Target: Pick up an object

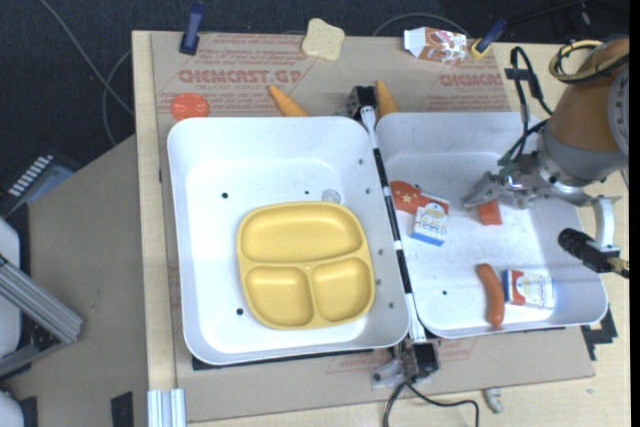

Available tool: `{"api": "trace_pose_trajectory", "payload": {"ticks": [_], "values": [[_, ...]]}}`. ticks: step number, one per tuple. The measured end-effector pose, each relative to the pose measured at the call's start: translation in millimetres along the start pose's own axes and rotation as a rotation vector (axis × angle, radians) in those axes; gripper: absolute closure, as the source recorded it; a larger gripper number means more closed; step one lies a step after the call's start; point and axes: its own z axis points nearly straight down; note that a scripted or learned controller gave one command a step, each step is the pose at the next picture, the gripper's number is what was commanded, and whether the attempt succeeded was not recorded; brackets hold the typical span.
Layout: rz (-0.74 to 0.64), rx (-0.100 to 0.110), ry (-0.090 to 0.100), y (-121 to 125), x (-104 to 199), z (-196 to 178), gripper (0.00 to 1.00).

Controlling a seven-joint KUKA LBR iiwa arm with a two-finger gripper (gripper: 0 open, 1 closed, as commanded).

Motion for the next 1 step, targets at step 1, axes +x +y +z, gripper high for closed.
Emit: {"api": "trace_pose_trajectory", "payload": {"ticks": [1], "values": [[-0.001,-0.008,-0.005,1.9,-1.0,-12.3,1.00]]}}
